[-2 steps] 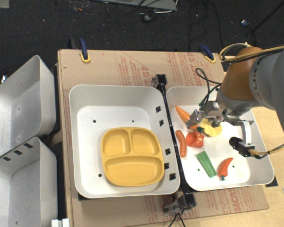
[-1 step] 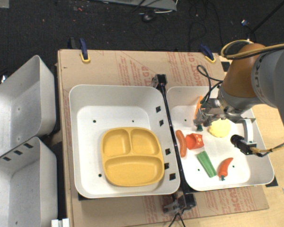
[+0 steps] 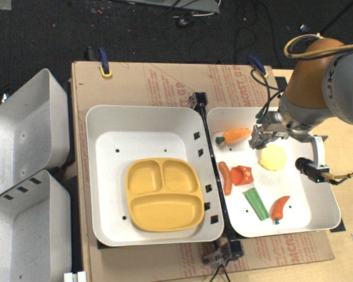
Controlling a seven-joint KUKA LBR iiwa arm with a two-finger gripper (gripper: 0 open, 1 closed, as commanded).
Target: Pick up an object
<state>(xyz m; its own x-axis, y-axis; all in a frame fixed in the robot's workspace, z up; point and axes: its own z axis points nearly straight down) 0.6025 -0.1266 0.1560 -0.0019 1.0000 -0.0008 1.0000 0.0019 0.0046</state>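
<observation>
Objects for picking lie in the right bin, listed largest first. Left bin: one yellow divided tray, not near the arm. Right bin contents: yellow round item, just beside and below the gripper; carrot, just left of the gripper; red pepper piece; green stick; sausage along the divider; small red chilli.

Gripper: low over the bin's upper part, between carrot and yellow item; how far its claw stands apart cannot be told, and nothing is seen held.

Handling note: likely best to centre on one item, descend square, and keep off its neighbours.

Markings: red printed lettering on the cardboard underlay, mirrored or inverted, not legible.
</observation>
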